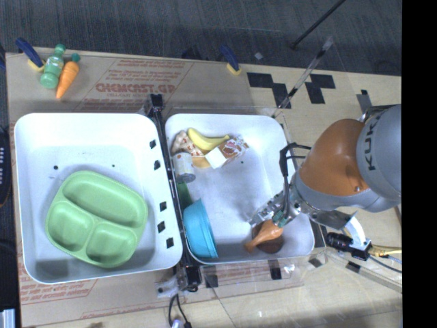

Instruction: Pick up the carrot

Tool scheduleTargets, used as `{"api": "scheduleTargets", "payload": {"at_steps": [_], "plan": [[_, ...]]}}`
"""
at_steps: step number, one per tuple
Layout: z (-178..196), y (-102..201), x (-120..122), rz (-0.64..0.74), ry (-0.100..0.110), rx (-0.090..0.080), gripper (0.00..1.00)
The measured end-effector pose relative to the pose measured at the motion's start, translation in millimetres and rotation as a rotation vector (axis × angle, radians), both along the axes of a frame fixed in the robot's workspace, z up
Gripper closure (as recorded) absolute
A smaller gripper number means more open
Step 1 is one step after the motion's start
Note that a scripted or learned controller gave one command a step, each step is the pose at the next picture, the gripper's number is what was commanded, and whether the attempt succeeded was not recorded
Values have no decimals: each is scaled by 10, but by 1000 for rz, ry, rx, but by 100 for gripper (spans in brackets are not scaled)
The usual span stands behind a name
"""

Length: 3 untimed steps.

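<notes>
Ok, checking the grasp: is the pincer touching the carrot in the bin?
Cannot tell: camera view shows pincer overlapping the carrot at its green top; contact unclear.

I see a robotics lab, my KUKA arm (pixel 341 173) over a bench (pixel 198 80) of paper-masked sheet stamped Chemcast GP, blue clamps (pixel 231 59) on its edge, black marker squares (pixel 273 86), two white bins (pixel 34 149), toy banana (pixel 205 141), dark carpet (pixel 171 12) beyond.
</notes>
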State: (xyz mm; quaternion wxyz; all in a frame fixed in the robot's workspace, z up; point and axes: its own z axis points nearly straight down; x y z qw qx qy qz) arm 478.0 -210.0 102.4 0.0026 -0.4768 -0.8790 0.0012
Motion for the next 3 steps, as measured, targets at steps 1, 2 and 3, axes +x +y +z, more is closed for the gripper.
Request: {"api": "scheduleTargets", "payload": {"at_steps": [1, 2, 3], "plan": [[-108, 313, 10, -398, 2, 1, 100], [-107, 308, 9, -397, 2, 0, 0], [-101, -1, -10, -172, -4, -1, 0]]}}
